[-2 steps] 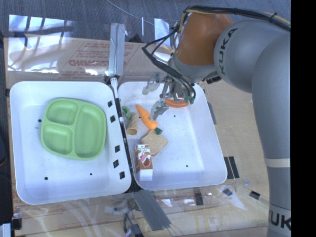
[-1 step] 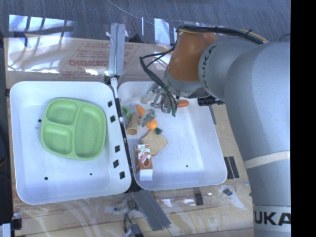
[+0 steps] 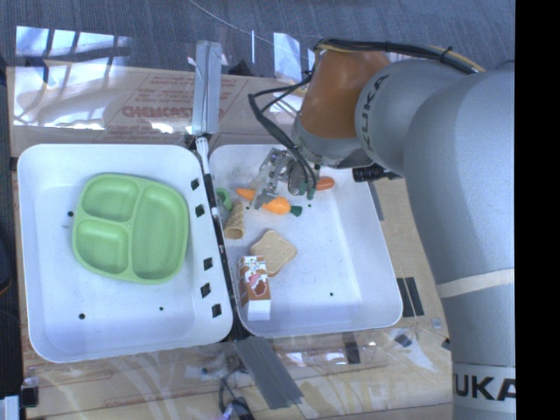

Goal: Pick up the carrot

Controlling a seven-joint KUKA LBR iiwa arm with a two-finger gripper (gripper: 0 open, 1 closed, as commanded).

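Note:
Several orange pieces lie at the back of the right bin (image 3: 350, 261). The carrot (image 3: 276, 206) is a stubby orange piece with a dark green end toward the right. A smaller orange piece (image 3: 248, 194) lies to its left and another orange piece (image 3: 324, 183) to its right. My gripper (image 3: 287, 180) hangs low over the bin's back, just above and behind the carrot, between the two other orange pieces. The arm's orange band and grey wrist cover the bin's back right corner.
A waffle cone (image 3: 234, 221) and a green item (image 3: 223, 199) lie by the divider. A bread slice (image 3: 274, 250) and a small carton (image 3: 255, 289) sit nearer the front. A green divided plate (image 3: 131, 226) rests in the left bin (image 3: 44, 304).

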